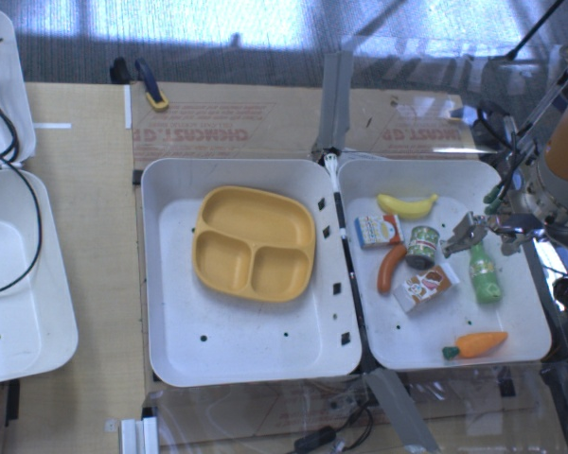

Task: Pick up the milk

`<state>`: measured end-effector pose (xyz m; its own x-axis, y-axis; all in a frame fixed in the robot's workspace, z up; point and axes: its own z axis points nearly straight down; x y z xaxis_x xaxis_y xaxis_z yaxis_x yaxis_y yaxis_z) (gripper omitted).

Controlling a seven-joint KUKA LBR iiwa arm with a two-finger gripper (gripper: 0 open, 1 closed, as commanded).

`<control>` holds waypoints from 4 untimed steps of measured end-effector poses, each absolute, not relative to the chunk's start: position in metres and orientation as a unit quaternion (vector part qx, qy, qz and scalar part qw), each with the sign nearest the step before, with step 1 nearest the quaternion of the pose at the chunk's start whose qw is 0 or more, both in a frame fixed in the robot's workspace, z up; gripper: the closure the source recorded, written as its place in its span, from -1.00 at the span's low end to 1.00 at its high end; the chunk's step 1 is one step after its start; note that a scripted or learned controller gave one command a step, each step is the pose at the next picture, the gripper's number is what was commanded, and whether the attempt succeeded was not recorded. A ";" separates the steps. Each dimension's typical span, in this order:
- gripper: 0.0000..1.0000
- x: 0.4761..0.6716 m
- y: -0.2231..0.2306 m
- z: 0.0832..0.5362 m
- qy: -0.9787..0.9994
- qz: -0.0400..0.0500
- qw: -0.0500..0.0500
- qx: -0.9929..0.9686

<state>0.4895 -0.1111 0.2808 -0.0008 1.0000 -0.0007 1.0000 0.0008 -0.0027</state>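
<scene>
**Gripper above the right bin, milk to its left**

The small white-and-red milk carton (378, 230) lies on its side in the right white bin (540, 343), below the yellow banana (406, 203) and beside the green-labelled can (422, 246). The two-finger gripper (466, 234) hovers right of the can, well apart from the carton, fingers spread and pinching nothing.
</scene>
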 end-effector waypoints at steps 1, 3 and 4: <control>-1.00 0.503 -0.126 0.125 -0.750 0.000 0.001 -0.662; -1.00 0.503 -0.127 0.133 -0.748 0.001 0.001 -0.663; -1.00 0.497 -0.142 0.127 -0.829 0.000 0.001 -0.560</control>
